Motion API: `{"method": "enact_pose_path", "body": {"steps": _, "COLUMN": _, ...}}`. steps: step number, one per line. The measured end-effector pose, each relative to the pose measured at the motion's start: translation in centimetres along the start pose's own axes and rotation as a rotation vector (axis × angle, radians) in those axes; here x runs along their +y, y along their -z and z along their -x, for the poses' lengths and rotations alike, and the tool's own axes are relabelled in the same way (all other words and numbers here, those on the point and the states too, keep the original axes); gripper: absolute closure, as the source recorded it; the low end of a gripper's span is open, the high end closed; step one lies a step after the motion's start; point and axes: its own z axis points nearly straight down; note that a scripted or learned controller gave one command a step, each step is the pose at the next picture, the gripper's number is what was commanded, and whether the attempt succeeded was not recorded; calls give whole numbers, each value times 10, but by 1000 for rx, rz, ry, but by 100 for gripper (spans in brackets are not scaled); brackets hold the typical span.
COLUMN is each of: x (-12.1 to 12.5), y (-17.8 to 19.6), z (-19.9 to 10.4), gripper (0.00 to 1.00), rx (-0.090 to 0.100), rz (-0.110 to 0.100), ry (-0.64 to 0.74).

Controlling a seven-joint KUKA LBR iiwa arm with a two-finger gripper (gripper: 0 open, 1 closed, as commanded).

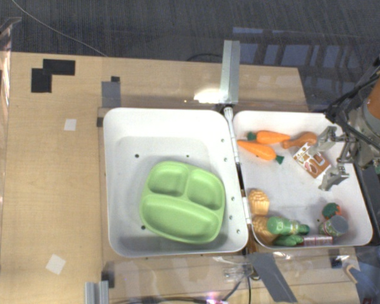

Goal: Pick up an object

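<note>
We saw the gripper (332, 158) hanging over the right edge of the right bin (367, 230), its two fingers spread apart with nothing between them. A brown-and-white packet (310, 159) lay just beside the fingers, touching or nearly touching the upper one; we could not tell which. Two carrots (261, 142) lay near the bin's upper left, one above the other, with a small brown piece (299, 140) to their right. Along the bottom wall sat a green bottle (284, 226), two tan ridged pieces (259, 202), a pink stick (316, 239) and a small can (334, 223). The left bin (120, 189) held a green divided plate (182, 201).

We judged the packet the likeliest target, and a risky one. Lying flat, it could slide away under the closing fingers, or be pinched by one corner and slip off in the lift. The bin wall close by could also catch a finger on the way down.
</note>
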Motion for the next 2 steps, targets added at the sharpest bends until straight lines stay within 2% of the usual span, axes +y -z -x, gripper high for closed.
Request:
{"method": "enact_pose_path", "body": {"steps": 1, "x": 22, "y": -108, "z": -43, "gripper": 0, "rx": -3, "rz": 1, "ry": 332}}
{"method": "enact_pose_path", "body": {"steps": 2, "x": 43, "y": -130, "z": 26, "gripper": 0, "rx": -10, "rz": -1, "ry": 359}}
